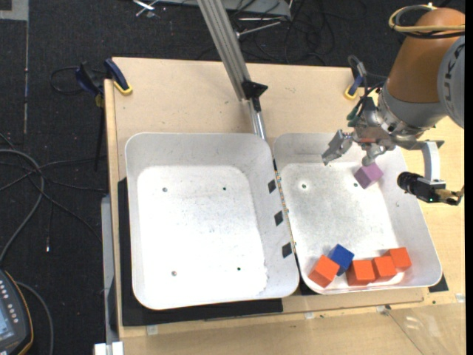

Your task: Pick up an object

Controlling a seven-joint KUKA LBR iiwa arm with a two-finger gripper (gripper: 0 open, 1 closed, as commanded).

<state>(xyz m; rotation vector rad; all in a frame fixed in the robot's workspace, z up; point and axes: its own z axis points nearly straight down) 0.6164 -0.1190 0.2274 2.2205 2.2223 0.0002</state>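
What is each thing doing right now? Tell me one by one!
gripper: above the right bin's far end, fingers spread open.
purple block: just below the gripper, not between its fingers.
blue block: resting among the orange ones.
orange blocks: lying along the right bin's near edge.

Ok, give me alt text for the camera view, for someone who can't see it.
A grey and orange robot arm reaches in from the right, its pincer above the far end of the right white bin, close to a purple block. At that bin's near edge sit a blue cube and orange cubes. The left white bin lies beside it.
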